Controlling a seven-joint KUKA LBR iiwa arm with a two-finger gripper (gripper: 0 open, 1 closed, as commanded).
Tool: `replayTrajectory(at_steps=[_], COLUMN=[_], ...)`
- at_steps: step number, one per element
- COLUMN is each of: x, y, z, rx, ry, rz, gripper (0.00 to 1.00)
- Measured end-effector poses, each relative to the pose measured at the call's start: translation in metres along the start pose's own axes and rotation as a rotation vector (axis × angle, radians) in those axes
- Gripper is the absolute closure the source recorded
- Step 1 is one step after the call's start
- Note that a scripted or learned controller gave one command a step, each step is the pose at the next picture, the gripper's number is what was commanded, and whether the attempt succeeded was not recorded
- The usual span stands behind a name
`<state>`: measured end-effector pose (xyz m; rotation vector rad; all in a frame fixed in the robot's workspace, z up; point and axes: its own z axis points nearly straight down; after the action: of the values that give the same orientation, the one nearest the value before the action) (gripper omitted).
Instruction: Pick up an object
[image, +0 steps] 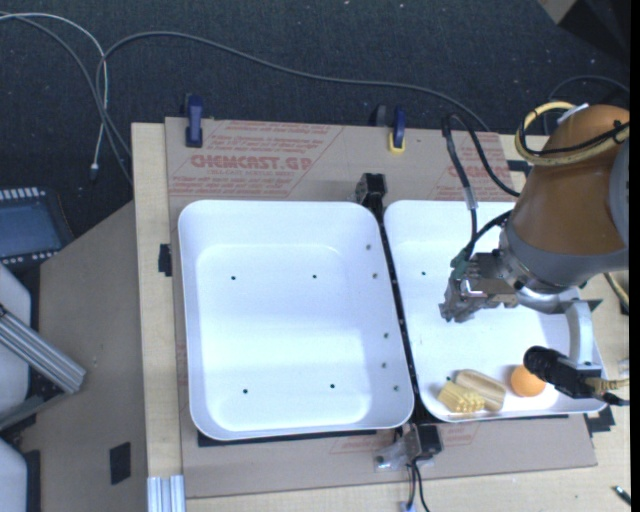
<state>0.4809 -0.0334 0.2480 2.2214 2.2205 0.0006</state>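
The arm (570, 200) reaches in from the right over the right bin (425, 240); its gripper (458, 308) hangs above bare bin floor, and whether it is released or clenched I cannot tell; nothing shows in its grasp; a corn cob (462, 400), a tan bun (482, 383) and an orange ball (527, 381) lie along the bin's near edge, apart from the gripper; the left bin (290, 320) sits beside.

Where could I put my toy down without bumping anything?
The left bin has bare white floor from wall to wall. In the right bin, the far corner is free. Its near edge is crowded: the yellow corn, tan bread roll and orange ball, with the gripper over them.
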Motion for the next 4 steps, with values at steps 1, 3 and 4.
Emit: replayTrajectory(at_steps=[1,3,4], x=[-0.007,-0.006,-0.006], y=[0.0,0.0,0.0], z=[-0.037,-0.046,-0.046], rx=[-0.003,-0.001,0.0], ry=[0.0,0.0,0.0], rz=[0.0,-0.001,-0.001], gripper=[1.0,1.0,0.0])
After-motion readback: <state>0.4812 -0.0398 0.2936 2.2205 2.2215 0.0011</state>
